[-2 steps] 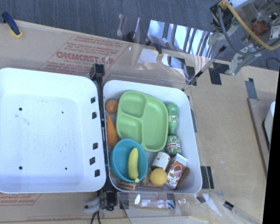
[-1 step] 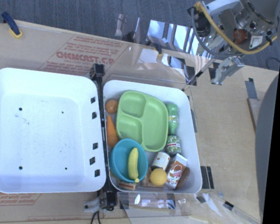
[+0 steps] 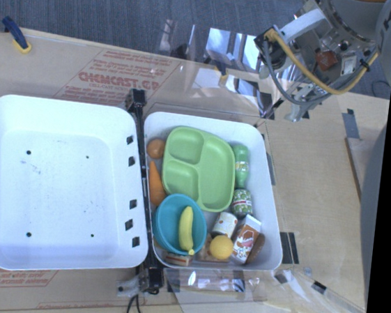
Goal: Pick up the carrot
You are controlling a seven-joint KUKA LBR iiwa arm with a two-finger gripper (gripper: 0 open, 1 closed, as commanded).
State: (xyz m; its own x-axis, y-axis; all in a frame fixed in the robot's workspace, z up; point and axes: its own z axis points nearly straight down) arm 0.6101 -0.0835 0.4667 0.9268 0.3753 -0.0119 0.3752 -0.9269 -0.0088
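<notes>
My gripper (image 3: 296, 107) hangs above the far right corner of the right bin (image 3: 270, 189), outside its rim, so I am at the approach step and nothing is picked yet. Whether it is wide or narrow I cannot tell, because cables and the wrist body cover that part.

The carrot (image 3: 155, 183) lies in the right bin along its left wall, a long orange shape squeezed between that wall and the green divided plate (image 3: 200, 167). Its lower end goes beside the blue bowl (image 3: 177, 222), which holds a banana (image 3: 186, 228). Just above the carrot sits a small round orange thing (image 3: 156, 148) (a fruit, I think, but it is too small to be sure), and I must not confuse the two.

The carrot is well apart from my gripper, on the opposite side of the bin. The next move, as I judge it, calls for crossing over the plate to the left wall, turning the wrist so that I close across the narrow width of the carrot, and then going down into that tight gap. The wall and the plate edge leave little room, so a miss or a bump seems possible.
</notes>
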